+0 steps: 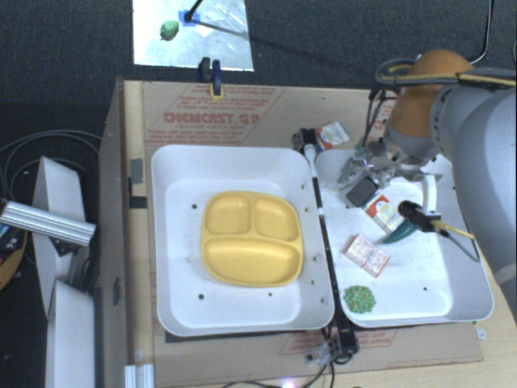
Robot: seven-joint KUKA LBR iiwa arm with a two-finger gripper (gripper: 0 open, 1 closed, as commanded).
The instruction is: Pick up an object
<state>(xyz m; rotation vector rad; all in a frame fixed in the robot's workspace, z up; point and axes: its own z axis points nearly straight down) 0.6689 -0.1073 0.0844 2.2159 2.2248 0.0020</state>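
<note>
Pincer [356, 175] is being held low over the far left corner of the right bin [472, 293], reached in from the right on the grey arm, presumably because the loose things to be picked are gathered in that bin. How far it is being opened cannot be told from this slanted view, and nothing is being shown clamped in it, so no grasp is being claimed. A small dark block [361, 191] is lying directly beneath it, just beside or perhaps touching it; contact cannot be judged. This block is being taken as the likeliest target, since it is the nearest thing to the pincer. Close to it, a red-and-white packet [381, 211] is lying flat, with a teal piece [398, 233] just beside it. A second pink packet [367, 253] is resting near the middle of the bin floor, and a green round thing [359, 299] is sitting near the front wall, well apart from the pincer. The left bin [174, 241] is being occupied by a yellow divided plate [250, 239], lying flat and centred. Both bins are being carried side by side on the cardboard-covered surface [218, 115].
</note>
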